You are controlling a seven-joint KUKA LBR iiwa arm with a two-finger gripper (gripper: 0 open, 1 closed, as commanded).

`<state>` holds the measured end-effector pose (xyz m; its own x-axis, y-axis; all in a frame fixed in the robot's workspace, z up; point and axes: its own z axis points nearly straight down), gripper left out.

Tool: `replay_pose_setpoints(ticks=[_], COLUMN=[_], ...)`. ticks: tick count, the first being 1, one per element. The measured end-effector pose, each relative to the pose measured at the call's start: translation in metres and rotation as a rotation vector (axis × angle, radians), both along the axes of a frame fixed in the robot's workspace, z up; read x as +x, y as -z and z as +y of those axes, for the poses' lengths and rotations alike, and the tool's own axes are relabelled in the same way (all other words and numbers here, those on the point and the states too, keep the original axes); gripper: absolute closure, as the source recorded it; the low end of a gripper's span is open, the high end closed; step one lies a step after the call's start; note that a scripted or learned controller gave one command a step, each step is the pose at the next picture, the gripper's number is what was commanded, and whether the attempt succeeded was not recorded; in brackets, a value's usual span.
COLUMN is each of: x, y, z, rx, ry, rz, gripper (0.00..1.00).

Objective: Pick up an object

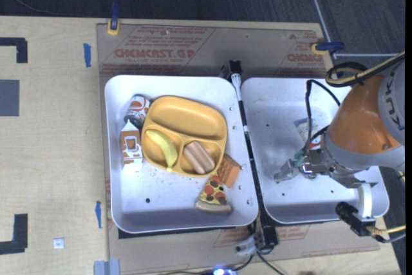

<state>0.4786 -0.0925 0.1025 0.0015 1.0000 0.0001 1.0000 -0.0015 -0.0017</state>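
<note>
Bins sit side by side on the bench, and the gripper (288, 170) hangs low inside the right bin (277, 100), its tip pointing toward the divider between the two; whether it is spread or pressed together cannot be told from this slant. The grey arm (370, 125) with its orange band comes in over the right bin's far-right side, with black cables looping above it. Near the gripper the white floor of that bin shows bare, apart from some small pale thing just behind the gripper (too blurred to name). Everything that could be picked up lies across the divider from the gripper, in the left bin (174, 219). A yellow divided plate (187, 114) takes up the middle of that bin, and it holds a banana (164, 148) in one lower compartment and a hot dog (199, 158) in the compartment nearer the gripper. A pizza slice (214, 195) lies on the bin floor just below the plate, closest to the gripper of all the items, with an orange cracker (228, 171) touching the plate's rim beside it. On the plate's far side from the gripper stand a small can (136, 110) and an orange-and-white carton (131, 145).
</note>
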Motion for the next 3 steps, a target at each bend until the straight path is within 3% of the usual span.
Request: replay_pose_setpoints(ticks=[3], x=[0.0031], y=[0.0123], z=[-0.0027], rx=[0.004], ry=[-0.002], rz=[-0.007], gripper=[0.00])
